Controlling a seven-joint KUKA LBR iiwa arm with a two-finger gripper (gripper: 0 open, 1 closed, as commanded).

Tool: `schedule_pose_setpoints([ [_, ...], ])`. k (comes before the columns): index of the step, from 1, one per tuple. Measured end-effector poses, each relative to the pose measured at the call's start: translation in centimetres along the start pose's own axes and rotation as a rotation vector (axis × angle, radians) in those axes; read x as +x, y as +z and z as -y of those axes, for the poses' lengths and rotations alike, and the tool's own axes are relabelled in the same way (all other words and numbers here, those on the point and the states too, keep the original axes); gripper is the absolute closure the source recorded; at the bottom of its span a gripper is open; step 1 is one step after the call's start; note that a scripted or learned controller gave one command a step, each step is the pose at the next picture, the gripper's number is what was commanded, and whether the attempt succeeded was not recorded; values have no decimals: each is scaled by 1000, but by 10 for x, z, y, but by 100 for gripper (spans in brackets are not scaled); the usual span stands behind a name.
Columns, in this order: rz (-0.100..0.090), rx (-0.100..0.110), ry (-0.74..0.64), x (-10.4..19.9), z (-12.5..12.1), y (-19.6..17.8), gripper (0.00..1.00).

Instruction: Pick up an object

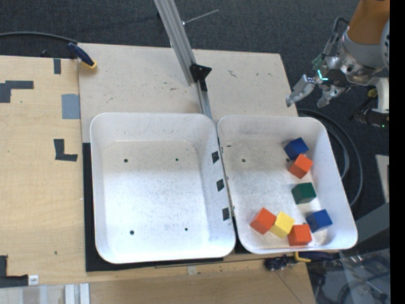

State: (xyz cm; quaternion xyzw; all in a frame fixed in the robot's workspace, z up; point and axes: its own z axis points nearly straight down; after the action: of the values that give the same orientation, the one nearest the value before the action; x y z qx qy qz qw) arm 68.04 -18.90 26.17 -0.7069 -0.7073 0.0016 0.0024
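Seven small cubes in the right bin (235, 189), all on its right half. Along the far right wall: blue cube (295, 147) touching orange cube (301, 164) just below it. Green cube (304, 192) alone, a little nearer the camera. Second blue cube (319, 220) near the front right corner. Front cluster in a row: orange cube at the left (262, 221), yellow cube (283, 223) touching it, a third orange cube (299, 234) touching the yellow one.

Left bin (152, 132) bare of cubes; a few dark dots on its floor.

Gripper (314, 90) outside the right bin, above and beyond its far right corner, over the dark floor. Fingers spread apart, nothing between them. Orange band of the arm (369, 18) at the view's upper right.

Step in hand, as judged: approach, before any descent. No cube chosen yet, none lifted.

Next move, as judged: travel in over the right bin, descent onto a single cube, closure across two opposite faces. Green cube the likeliest candidate, standing clear of neighbours. Touching pairs and the cubes close against the wall likely awkward: little room for a finger on the blocked side.
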Motion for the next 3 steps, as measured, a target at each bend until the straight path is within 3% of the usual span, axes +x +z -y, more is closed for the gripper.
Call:
schedule_pose_setpoints([
  [1,3,-4,-1,0,-1,-3,0],
  [3,1,2,0,-3,8,124,0],
])
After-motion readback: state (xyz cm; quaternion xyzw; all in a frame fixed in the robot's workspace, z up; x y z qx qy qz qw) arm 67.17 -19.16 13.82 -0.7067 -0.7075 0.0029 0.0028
